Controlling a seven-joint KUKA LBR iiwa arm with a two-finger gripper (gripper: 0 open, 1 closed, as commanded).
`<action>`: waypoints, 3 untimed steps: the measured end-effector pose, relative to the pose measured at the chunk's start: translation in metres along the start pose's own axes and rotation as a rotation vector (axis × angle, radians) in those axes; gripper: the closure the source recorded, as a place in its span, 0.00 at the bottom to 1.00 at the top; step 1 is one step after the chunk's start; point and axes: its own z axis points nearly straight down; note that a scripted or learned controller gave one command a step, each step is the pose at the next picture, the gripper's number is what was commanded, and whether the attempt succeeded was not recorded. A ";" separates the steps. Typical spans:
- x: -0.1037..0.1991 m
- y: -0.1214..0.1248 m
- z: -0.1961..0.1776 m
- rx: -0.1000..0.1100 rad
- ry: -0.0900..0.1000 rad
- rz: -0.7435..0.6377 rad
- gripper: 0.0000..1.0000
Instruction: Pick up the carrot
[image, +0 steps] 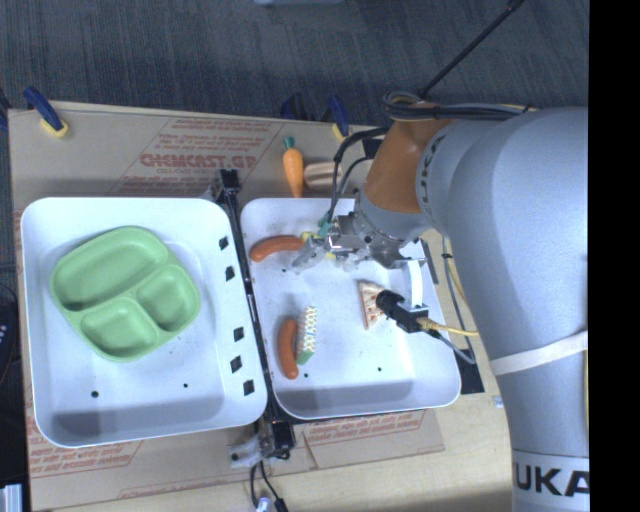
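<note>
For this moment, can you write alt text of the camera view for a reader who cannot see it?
A grey robot arm reaches from the right over the right white bin, its gripper hanging near a sausage. The carrot lies outside, on the cardboard behind that bin. The left bin holds a green divided plate.

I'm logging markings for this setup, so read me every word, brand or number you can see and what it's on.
"UKA", the letters in view of a brand name cut by the frame edge, on the grey arm's base.
"CHEMCAST GP", roughly, in red on the cardboard sheet; partly blurred.
Smaller red print repeated across the cardboard: too blurred to read.
</note>
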 end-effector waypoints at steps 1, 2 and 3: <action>0.035 0.033 0.005 0.001 -0.004 0.185 0.00; -0.011 0.033 -0.002 -0.005 0.000 0.262 0.00; 0.014 0.033 0.007 -0.001 0.002 0.479 0.00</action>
